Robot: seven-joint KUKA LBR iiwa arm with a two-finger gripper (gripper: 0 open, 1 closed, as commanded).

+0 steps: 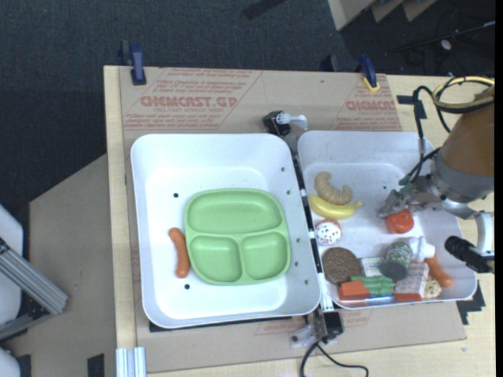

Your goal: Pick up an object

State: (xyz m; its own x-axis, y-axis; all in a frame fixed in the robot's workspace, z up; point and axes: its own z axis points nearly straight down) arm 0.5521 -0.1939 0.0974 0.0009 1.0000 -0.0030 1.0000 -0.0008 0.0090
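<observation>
Bins [157, 159] number two, with one tray [236, 234], one sausage [180, 251].

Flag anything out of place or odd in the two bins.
The orange sausage lies loose on the left bin's floor beside the green divided plate, apart from the other food heaped in the right bin.

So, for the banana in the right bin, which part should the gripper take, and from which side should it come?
Grip the banana across its thick middle, coming straight down from above. It lies flat in the right bin, its length running left to right in the view. The croissant lies close behind it and the white ball close in front, so closing across the narrow width seems tight.
</observation>
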